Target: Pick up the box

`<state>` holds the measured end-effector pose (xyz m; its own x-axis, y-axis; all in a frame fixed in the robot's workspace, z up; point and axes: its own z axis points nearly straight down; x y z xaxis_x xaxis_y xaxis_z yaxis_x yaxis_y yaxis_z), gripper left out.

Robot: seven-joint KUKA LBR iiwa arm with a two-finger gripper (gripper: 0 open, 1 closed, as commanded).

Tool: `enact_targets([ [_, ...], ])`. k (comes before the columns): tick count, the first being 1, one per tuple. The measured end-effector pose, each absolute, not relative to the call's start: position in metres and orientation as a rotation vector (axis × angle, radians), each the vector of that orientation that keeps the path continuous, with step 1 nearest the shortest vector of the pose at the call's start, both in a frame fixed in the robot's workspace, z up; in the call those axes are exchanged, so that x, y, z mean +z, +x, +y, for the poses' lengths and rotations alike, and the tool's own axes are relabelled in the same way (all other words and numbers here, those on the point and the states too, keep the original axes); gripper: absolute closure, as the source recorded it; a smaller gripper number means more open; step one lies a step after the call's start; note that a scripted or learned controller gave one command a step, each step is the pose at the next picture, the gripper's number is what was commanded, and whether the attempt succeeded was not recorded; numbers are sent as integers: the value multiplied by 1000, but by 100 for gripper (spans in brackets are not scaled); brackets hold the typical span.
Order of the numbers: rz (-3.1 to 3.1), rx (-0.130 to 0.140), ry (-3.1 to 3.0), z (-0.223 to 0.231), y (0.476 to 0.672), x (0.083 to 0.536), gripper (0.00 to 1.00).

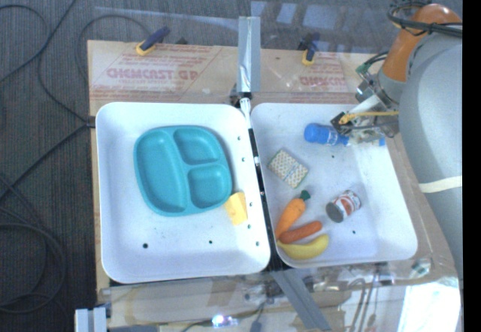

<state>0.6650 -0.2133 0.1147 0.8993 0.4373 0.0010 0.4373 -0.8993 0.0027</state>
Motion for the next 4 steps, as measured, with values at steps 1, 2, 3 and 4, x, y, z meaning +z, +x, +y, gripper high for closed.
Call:
enact_targets([
  [1,337,42,3118,-210,670,110,100],
  [2,349,35,3111,-210,670,120,100],
  [3,348,17,3117,-222,661,95,100],
  [4,349,-2,3127,-219,658,91,0],
])
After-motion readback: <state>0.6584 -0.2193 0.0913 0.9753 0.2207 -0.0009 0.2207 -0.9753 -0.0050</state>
